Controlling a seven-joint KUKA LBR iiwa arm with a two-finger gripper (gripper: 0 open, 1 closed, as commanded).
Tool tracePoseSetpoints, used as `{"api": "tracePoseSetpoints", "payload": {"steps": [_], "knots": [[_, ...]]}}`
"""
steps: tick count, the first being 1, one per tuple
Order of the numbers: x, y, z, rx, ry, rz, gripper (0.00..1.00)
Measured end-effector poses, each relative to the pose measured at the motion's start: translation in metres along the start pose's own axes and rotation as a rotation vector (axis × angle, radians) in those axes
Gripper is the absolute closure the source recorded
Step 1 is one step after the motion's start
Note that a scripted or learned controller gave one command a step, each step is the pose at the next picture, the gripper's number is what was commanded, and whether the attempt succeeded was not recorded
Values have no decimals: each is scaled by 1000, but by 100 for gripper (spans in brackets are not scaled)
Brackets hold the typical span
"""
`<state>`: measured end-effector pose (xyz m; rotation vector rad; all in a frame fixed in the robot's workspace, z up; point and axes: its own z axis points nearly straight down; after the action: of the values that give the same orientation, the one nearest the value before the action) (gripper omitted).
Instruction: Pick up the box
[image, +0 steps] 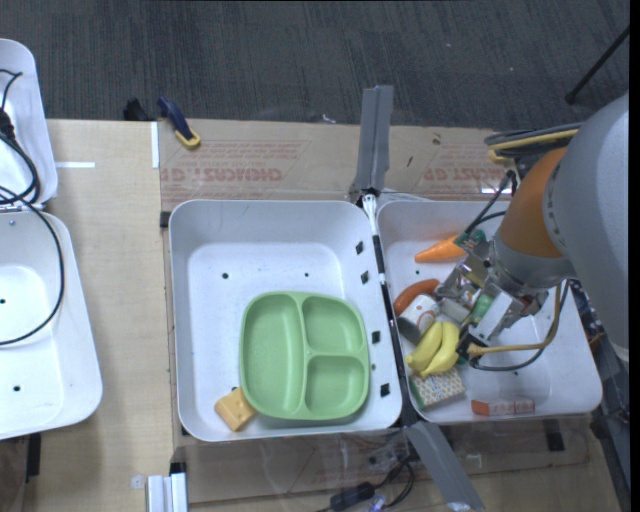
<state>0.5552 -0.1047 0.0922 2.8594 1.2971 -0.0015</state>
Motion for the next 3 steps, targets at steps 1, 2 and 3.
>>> {"api": "tracePoseSetpoints", "payload": {"steps": [1,2,3], "knots": [[53,53,2,15,-10,143,0],[52,53,-6,18,-17,139,100],[6,71,-98,4,-2,375,100]]}}
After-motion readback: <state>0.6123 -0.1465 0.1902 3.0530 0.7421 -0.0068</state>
